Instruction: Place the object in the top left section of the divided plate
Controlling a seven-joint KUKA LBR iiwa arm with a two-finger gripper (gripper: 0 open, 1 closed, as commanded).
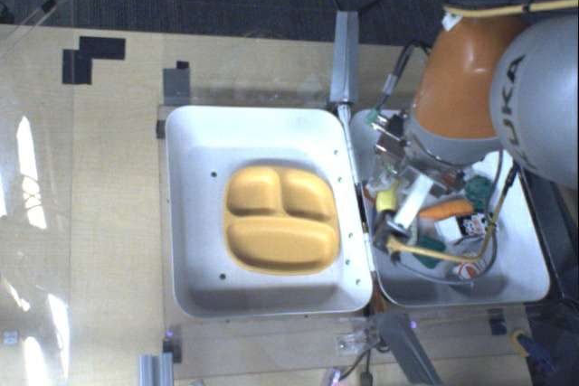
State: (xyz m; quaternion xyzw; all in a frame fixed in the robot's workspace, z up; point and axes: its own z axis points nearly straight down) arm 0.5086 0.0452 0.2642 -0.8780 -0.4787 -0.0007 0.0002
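Reaching in from the right, the arm [507, 77] hangs low over the right bin [534, 280], its orange band and grey wrist covering most of that bin's upper half. The claw [398, 181] sits somewhere under the wrist, down among the clutter, and whether it is open or closed on anything I cannot tell.

It looks placed there to pick one item out of the pile, so the task seems to be at the grasping stage. Which item is meant is unclear; the candidates all lie in the right bin: an orange carrot-like piece [446, 211], a white stick-shaped thing [413, 200], a small yellow piece [387, 200], a green item [478, 189] and a teal one [428, 243], with a yellow rod [432, 254] lying across the lower part.

The yellow divided plate [281, 220] rests in the middle of the left bin [194, 194], nothing on it, its two small sections toward the back and the long one toward the front. The top left section [253, 192] is open to an approach from above.

Crowding is probably the main obstacle: the items touch and overlap, so a clean grip on one alone may be hard. The raised walls between the two bins must be cleared on the way across the counter [90, 221].
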